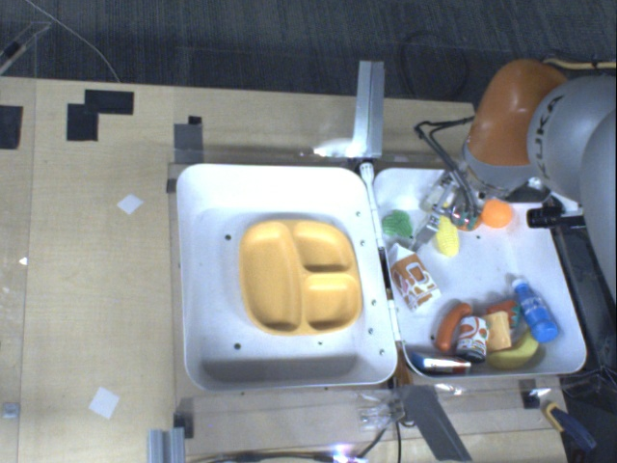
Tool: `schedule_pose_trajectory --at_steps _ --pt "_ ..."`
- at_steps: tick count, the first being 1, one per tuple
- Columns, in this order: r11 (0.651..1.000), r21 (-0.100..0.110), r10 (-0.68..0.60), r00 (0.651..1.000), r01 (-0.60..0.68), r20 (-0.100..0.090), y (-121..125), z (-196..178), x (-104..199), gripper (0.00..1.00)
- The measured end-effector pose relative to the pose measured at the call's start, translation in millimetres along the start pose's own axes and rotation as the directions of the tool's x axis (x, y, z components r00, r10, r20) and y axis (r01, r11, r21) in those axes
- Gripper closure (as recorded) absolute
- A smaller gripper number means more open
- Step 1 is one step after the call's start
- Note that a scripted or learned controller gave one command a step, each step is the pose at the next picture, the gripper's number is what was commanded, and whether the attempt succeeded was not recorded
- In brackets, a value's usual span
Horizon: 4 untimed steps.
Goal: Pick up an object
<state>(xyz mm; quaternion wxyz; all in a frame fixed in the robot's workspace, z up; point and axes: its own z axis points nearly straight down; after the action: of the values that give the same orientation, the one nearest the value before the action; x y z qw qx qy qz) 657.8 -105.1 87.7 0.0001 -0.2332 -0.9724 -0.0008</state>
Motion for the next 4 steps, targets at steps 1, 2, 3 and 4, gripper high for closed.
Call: schedule_pose_trajectory --at_steps 1,2,3,4 --pt "0.923 -0.002 0.386 0.923 -0.386 0.004 -22.8 -12.1 15.0 0.00" --pt "0.818 -0.008 0.575 0.818 -0.575 0.006 -27.9 0.2 22.0 0.00" --pt "0.823 -0.015 0.568 0.823 -0.568 0.014 -25.8 -11.7 18.7 1.00" --pt "0.896 -0.001 0.445 0.896 -0.445 0.003 -44.7 -28.2 26.4 1.00"
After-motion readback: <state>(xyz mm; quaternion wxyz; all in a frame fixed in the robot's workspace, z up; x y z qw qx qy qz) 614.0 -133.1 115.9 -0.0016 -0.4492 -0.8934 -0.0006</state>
